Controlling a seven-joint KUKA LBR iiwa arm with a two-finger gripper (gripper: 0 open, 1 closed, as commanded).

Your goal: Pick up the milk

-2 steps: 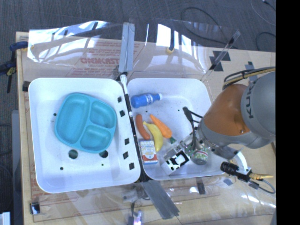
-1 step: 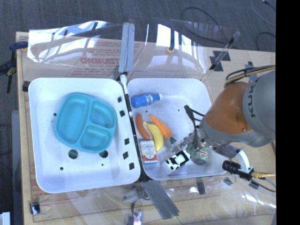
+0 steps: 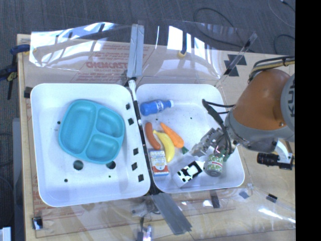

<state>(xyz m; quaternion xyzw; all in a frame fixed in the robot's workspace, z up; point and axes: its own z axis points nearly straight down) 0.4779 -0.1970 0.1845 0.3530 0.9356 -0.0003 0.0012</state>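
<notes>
Camera view: right bin (image 3: 228, 100) seemingly holds milk (image 3: 159, 163).

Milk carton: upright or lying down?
Lying down. The milk carton lies flat on the right bin's floor, one face up, beside the banana; the pincer is apart from it.

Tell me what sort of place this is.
Probably a robot test bench in a lab: two white bins on a taped board, toy food such as a banana and milk carton, and loose cables on carpet.
</notes>
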